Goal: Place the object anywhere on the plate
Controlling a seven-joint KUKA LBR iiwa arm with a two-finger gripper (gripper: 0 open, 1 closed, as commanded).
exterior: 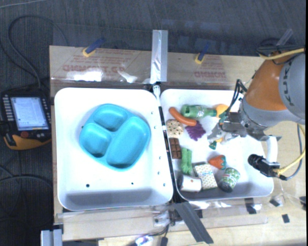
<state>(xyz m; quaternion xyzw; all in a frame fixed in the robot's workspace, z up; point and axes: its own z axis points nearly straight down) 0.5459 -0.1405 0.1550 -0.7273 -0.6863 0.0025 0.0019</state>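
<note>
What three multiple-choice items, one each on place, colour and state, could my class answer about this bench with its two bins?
1. Where does the three-part plastic plate lie?
A. left white bin
B. right white bin
C. on the floor

2. What colour is that plate?
A. red
B. light blue
C. black

3. What rests on the plate?
A. a toy sausage
B. several toys
C. nothing

Key: 1 A, the plate sits in the left bin; 2 B, all three hollows are light blue; 3 C, the toys, such as the orange sausage, lie in the right bin under the grey arm's gripper.
</note>
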